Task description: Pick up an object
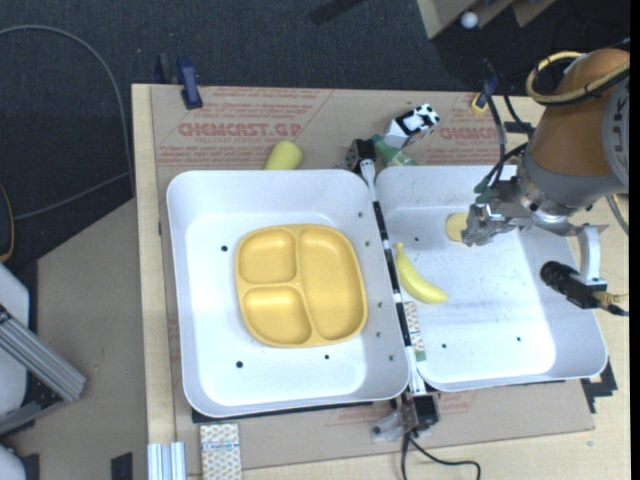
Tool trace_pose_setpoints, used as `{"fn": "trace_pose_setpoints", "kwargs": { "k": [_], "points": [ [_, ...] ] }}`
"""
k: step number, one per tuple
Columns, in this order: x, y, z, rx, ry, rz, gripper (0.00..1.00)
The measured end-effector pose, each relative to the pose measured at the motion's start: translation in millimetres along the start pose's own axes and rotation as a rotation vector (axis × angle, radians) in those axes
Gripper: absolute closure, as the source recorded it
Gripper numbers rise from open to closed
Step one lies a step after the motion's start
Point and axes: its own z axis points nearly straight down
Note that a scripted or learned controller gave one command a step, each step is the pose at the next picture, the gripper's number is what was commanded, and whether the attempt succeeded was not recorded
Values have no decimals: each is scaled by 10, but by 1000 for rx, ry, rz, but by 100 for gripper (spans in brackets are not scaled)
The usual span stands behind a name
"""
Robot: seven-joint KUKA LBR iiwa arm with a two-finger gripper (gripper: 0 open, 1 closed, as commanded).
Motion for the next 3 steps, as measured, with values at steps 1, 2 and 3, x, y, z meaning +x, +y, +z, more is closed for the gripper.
{"fn": "trace_pose_setpoints", "kwargs": {
  "k": [1,2,3],
  "points": [
    [-6,-5,5,1,0,1,0],
    [-1059,398,60,0,-3,2,0],
    [-577,-108,832,4,1,1,0]
  ]
}}
